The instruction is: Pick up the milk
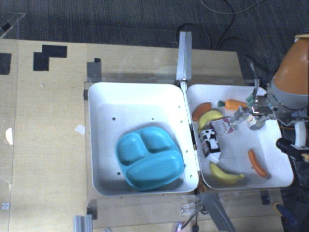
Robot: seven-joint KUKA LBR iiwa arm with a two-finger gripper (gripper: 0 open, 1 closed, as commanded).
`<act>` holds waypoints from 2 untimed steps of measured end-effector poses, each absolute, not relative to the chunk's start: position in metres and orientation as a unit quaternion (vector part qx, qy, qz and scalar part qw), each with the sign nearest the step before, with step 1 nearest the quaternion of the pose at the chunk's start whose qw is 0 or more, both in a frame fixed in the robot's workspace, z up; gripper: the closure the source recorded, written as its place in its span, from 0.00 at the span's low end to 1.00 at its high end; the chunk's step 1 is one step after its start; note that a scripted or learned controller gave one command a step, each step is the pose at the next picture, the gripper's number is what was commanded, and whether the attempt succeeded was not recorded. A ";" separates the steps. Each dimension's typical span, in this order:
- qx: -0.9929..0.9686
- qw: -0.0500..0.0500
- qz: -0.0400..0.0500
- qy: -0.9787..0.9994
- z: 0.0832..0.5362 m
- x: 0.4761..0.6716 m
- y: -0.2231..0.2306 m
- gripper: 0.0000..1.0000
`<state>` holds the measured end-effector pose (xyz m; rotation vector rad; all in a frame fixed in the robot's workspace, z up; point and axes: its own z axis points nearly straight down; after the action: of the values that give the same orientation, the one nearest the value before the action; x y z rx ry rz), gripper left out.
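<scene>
The milk [210,142] is a small carton with black and white cow patches. It lies on its side near the left wall of the right bin [280,180], just below a yellow banana [210,117]. My gripper [241,114] hangs over the upper middle of that bin, to the upper right of the milk and apart from it. Its tip is close to a pinkish-white packet [222,126] that lies against the carton's upper end. Nothing is visibly held.
The right bin also holds a brown sausage [201,109], a carrot [235,103], a second banana [225,174] at the front and a red sausage [258,163]. A blue divided plate [150,156] rests in the left bin [104,129].
</scene>
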<state>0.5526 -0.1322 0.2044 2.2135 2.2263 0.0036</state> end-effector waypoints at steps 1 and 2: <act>0.704 0.003 0.003 0.710 0.216 0.554 -0.132 1.00; 0.705 0.003 0.002 0.709 0.437 0.553 -0.125 1.00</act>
<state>0.5531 -0.1252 0.4368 2.2110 2.2220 0.0069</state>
